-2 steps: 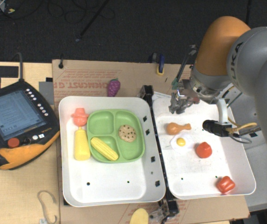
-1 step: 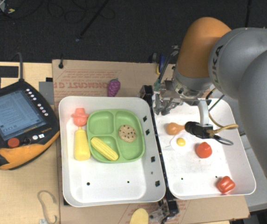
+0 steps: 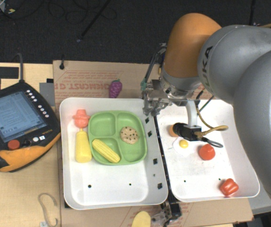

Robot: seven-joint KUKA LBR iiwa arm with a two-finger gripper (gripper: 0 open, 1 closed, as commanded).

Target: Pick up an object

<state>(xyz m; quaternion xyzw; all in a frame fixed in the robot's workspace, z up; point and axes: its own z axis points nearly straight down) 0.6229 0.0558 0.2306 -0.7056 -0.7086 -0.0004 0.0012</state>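
Note:
My gripper (image 3: 150, 107) hangs over the back of the divider between the two white bins, under the orange wrist band. In the right bin (image 3: 241, 126) lie a red tomato (image 3: 206, 152), a small yellow piece (image 3: 183, 144), an orange piece (image 3: 173, 129) and a red pepper (image 3: 229, 187). The left bin (image 3: 107, 193) holds a green divided plate (image 3: 102, 124) with a cookie (image 3: 129, 135) and a corn cob (image 3: 106, 150) on it. A yellow bottle (image 3: 82, 146) and a pink toy (image 3: 81, 118) lie beside the plate. Nothing shows between the gripper and these things.
A purple grape bunch (image 3: 115, 88) lies on the cardboard behind the left bin. A yellow object (image 3: 141, 219) sits below the bins' front edge. A teach pendant (image 3: 14, 122) rests on the bench at the left. The big grey arm covers the right bin's far side.

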